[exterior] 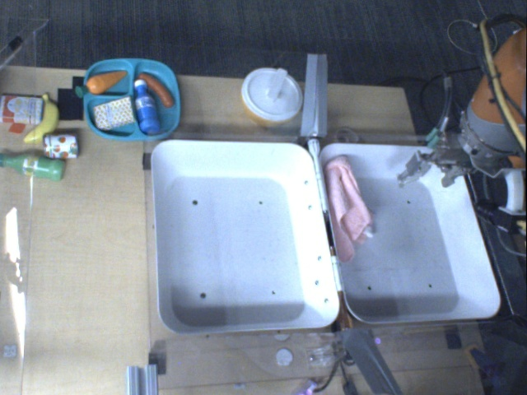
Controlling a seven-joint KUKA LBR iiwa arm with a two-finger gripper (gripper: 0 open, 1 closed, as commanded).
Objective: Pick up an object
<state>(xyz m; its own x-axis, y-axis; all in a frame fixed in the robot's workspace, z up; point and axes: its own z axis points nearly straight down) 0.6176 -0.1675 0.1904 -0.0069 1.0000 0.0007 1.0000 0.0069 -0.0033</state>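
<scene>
The tool (430, 168) is hanging over the upper right part of the right bin (461, 307), with the arm (494, 113) reaching in from the right. Its two fingers are standing spread apart, and nothing is sitting between them.

The only thing lying in either bin is a pink cloth (347, 206). It is resting crumpled against the left wall of the right bin, just beside the divider that separates it from the left bin (239, 237). The tool is hovering well apart from the cloth, toward the opposite side of the bin.

Several things could be going wrong from here. Because the cloth is pressing up against the wall, a finger coming down on that side is likely to be striking the rim or the divider rather than sliding past the fabric. Because the cloth is soft and lying low, the fingers may be closing on a thin fold that slips free on lifting, or closing above it and catching nothing. A descent from the present spot would be meeting bare bin floor.

Off the bins, on the bench (82, 245), a blue tray (169, 105) of toy food and a lidded cup (272, 95) are sitting out of play.
</scene>
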